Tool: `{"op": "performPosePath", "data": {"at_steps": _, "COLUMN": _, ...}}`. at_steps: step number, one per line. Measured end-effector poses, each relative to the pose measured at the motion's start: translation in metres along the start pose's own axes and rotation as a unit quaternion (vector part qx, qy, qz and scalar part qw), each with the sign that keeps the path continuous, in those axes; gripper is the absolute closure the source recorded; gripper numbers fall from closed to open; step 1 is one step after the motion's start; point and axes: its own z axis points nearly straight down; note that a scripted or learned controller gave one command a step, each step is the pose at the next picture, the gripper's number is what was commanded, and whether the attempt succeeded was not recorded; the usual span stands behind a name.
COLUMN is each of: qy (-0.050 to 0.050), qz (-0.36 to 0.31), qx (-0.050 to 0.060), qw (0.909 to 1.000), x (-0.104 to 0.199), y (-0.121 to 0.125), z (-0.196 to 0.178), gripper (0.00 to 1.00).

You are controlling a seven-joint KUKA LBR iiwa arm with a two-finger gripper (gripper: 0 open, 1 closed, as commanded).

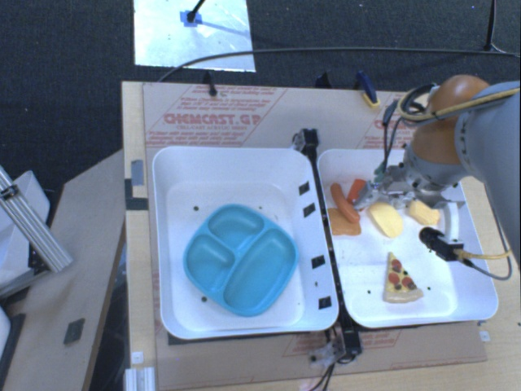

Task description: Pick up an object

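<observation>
The tool (389, 187) hangs low in the right white bin (468, 304), over the toy food.

I cannot tell how far the tool is open or if it holds anything. Just under it lie a yellow oval toy (386, 219), a pale yellow chunk (423, 213) and red-orange sausage toys (345, 204). A toy pizza slice (399, 279) lies nearer the front. A blue divided plate (240, 259) sits in the left white bin (175, 186).

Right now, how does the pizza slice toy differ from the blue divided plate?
The triangular pizza slice toy lies in the right white bin; the blue divided plastic plate lies in the left white bin. The slice is far smaller. It is tan with red dots; the plate is plain blue. Both lie flat, clear of the gripper.
</observation>
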Motion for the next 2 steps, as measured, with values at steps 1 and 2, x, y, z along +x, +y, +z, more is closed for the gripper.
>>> {"op": "performPosePath", "data": {"at_steps": 1, "qy": 0.0, "qz": -0.001, "qx": -0.002, "qw": 1.0, "x": 0.0, "y": 0.001, "z": -0.012, "gripper": 1.0}}
{"op": "performPosePath", "data": {"at_steps": 2, "qy": 0.0, "qz": -0.001, "qx": -0.002, "qw": 1.0, "x": 0.006, "y": 0.004, "z": -0.075, "gripper": 1.0}}
